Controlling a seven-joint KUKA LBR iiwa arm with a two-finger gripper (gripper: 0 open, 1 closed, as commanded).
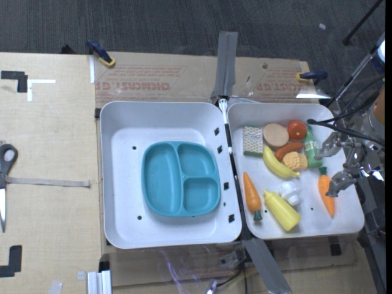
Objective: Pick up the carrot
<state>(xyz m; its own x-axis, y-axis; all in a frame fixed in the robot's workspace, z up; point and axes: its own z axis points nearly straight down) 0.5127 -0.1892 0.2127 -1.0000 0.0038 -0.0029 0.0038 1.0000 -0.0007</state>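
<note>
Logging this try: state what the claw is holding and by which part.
It cannot be told. The claw sits right at the top end of a carrot near the right bin's right wall, but whether that carrot is gripped is unclear.

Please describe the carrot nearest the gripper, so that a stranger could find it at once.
Look in the right bin, at its right side, just below the gripper. The carrot lies there, orange and pointing down. The other carrot lies at the bin's left wall, beside a yellow bottle.
</note>
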